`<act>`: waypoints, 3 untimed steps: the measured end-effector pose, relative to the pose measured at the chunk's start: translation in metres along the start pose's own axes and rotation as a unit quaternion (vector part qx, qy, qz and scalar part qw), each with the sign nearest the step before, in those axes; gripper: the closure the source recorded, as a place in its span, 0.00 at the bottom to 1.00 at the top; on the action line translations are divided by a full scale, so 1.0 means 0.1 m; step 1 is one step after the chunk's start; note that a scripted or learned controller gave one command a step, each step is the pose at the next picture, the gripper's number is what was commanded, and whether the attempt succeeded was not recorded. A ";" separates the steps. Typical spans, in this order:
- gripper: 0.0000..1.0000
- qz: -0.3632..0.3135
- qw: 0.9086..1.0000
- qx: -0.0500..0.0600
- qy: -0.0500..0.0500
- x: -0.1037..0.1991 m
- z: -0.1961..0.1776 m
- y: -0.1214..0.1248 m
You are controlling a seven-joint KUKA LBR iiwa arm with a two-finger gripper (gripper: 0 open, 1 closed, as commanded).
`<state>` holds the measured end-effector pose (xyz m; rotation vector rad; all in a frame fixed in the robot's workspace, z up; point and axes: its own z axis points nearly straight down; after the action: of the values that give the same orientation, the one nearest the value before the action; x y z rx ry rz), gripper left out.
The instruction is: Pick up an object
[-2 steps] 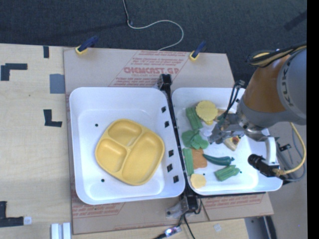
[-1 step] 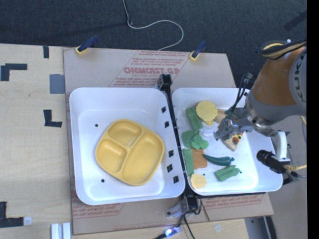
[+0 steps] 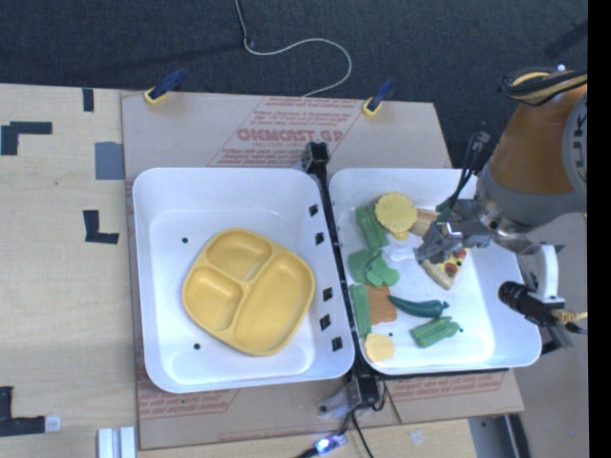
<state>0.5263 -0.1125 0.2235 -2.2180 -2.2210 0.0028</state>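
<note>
Yellow plate point(image 3: 248, 292) fills the left bin; gripper point(image 3: 436, 247), state unclear, hovers by the pizza slice point(image 3: 444, 270), lying diagonally.

Left bin point(image 3: 153, 256) white; plate point(image 3: 248, 291) in it plain yellow. Right bin point(image 3: 477, 346) white; toys green, yellow, orange. Pizza slice point(image 3: 444, 270) tan with red dots. Arm point(image 3: 539, 160) orange over grey. Cardboard point(image 3: 286, 132) brown, red print. Tabletop point(image 3: 48, 284) tan, black marks.

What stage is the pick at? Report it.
Done: the grey arm's claw is down in the right white bin, over the toy pizza slice. In hand: nothing visibly lifted. Left: grasp and raise one item; the yellow divided plate lies in the left white bin.
</note>
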 end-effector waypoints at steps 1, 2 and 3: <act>1.00 -0.002 1.000 0.001 0.000 0.42 0.07 0.15; 1.00 -0.001 1.000 0.001 0.000 0.53 -0.09 0.22; 1.00 0.000 1.000 0.001 -0.001 0.60 0.09 0.18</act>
<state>0.5438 -0.0524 0.2140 -2.2180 -2.2197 0.0076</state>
